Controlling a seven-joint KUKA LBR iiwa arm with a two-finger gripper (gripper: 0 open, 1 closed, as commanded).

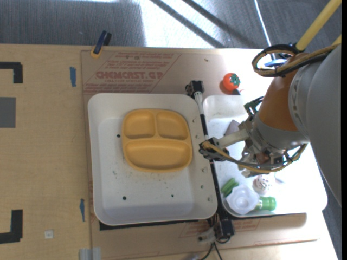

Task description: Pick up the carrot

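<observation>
The grey arm with its orange band reaches in from the right and hangs over the middle of the right bin (219, 106). Its gripper (259, 164) points down into that bin, and the wrist hides the fingertips and whatever lies under them. Just below the gripper lie a small speckled white ball (262, 183), a green piece (229, 187), a clear white lid-like thing (242, 200) and a green bottle-shaped toy (267, 203). A small red-orange round thing with a green top (230, 83) sits on the bench behind the right bin.
The left bin (103, 161) holds a yellow divided plate (157, 140). A grey-brown piece (233, 127) lies in the right bin, left of the arm. A blue and black marker (101, 42) lies on the bench at the back.
</observation>
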